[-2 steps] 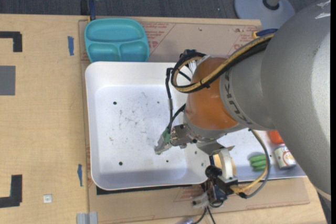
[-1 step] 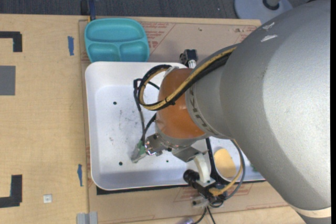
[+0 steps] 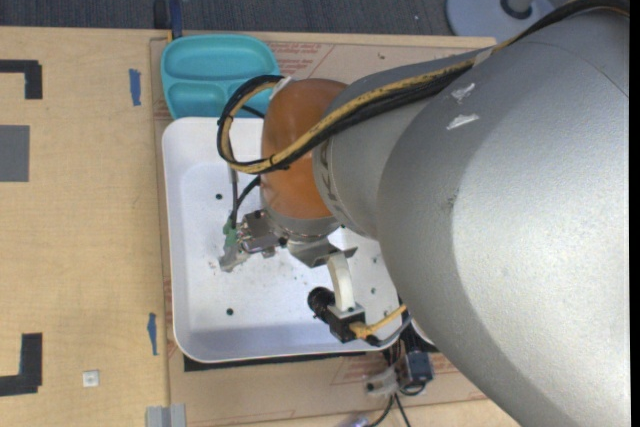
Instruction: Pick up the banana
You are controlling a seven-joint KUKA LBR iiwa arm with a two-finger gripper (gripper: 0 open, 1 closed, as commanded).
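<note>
A white bin (image 3: 190, 215) is taken as the landmark, set on a tan tabletop (image 3: 80, 215). Over the bin's right half a grey arm (image 3: 500, 185) with an orange band (image 3: 300, 155) is extended, and much of the bin floor is covered by it. The claw (image 3: 235, 250) is found low over the bin's middle, left of the band, pointed down at the floor. Its state cannot be told; the tips are small and merge with the wrist hardware. No banana is made out: none is seen on the bare floor left of and below the claw, nor between the tips. If present, it is judged to lie beneath the arm or wrist, so its direction from the claw and its long axis cannot be given. A teal tray (image 3: 215, 70) is placed just beyond the bin's top edge. A black and yellow cable (image 3: 240, 125) is looped above the claw. The bin's right wall is hidden by the arm.
</note>
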